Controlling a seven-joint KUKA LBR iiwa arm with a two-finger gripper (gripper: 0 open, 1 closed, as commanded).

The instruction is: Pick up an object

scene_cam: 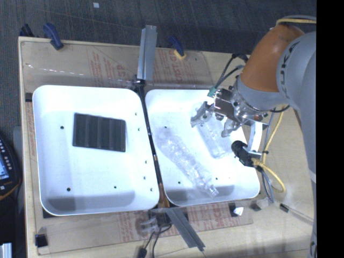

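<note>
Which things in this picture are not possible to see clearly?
- Claw: from the camera view, open or shut is unclear; the wrist covers it.
- Clear object under the claw: see-through, outline blurred against the right bin.
- Plastic bottle: faint; cap end hard to tell.

The arm is showing a smooth grey shell, and a wide orange band is wrapping it above the wrist. Black cables are looping beside the band. A yellow cable is hanging lower. The end effector is looking metallic grey.
</note>
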